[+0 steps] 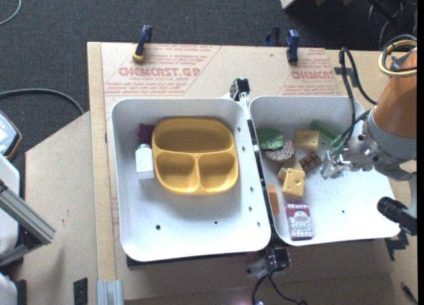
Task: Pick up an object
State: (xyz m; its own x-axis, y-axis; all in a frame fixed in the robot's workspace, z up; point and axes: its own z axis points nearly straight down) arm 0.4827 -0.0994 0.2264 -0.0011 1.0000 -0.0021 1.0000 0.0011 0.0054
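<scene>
The right bin (344, 221) holds several small items: a green leafy piece (270, 139), a brown cookie (281, 152), two yellow cheese wedges (307, 139) (292, 181), a dark chocolate square (310, 162), an orange stick (273, 199) and a red-and-white box (299, 221). Another green item (323, 130) lies near the bin's far right. My gripper (333, 165) hangs low over the right part of this bin, just right of the chocolate square. Nothing shows in its grasp.
The left bin (132, 211) bears a yellow divided tray (195, 154), with a white bottle (144, 162) and a purple item (146, 131) beside its left side. Clamps (142, 42) (292, 44) stand at the board's far edge. Cables (351, 81) trail along the arm.
</scene>
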